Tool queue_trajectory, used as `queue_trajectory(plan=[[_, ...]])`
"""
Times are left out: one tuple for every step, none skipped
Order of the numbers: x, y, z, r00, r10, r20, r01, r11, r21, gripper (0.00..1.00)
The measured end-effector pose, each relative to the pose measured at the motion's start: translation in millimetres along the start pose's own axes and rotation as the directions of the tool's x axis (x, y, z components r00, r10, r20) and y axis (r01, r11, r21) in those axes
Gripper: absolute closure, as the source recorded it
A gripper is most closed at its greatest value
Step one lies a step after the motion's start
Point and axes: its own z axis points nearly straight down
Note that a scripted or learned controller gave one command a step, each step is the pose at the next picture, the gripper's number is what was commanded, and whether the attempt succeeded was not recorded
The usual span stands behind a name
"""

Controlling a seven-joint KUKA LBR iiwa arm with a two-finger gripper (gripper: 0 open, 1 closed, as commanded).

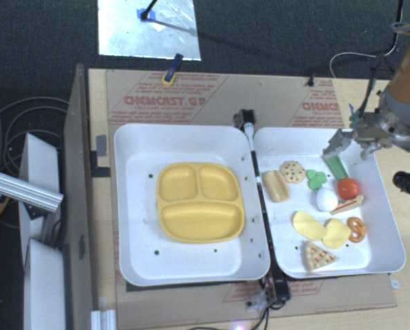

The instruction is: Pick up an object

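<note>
I'm holding the open, empty claw (351,145) just above the green block (338,167); crowding tomato (349,188) risks deflecting a finger.

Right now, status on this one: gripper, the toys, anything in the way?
Gripper open, hovering over right bin's far edge, holding nothing. Toy foods clustered below; green piece nearest. Yellow tray in left bin. Nothing blocking.
</note>
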Motion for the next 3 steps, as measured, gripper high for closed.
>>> queue_trajectory(plan=[[-41.8, 3.8, 143.0, 1.000, 0.005, 0.000, -0.005, 1.000, 0.007, 0.00], [-51.0, 45.2, 159.0, 1.000, -0.002, 0.001, 0.002, 1.000, -0.004, 0.00], [-41.7, 83.8, 144.2, 1.000, -0.004, 0.001, 0.004, 1.000, -0.007, 0.00]])
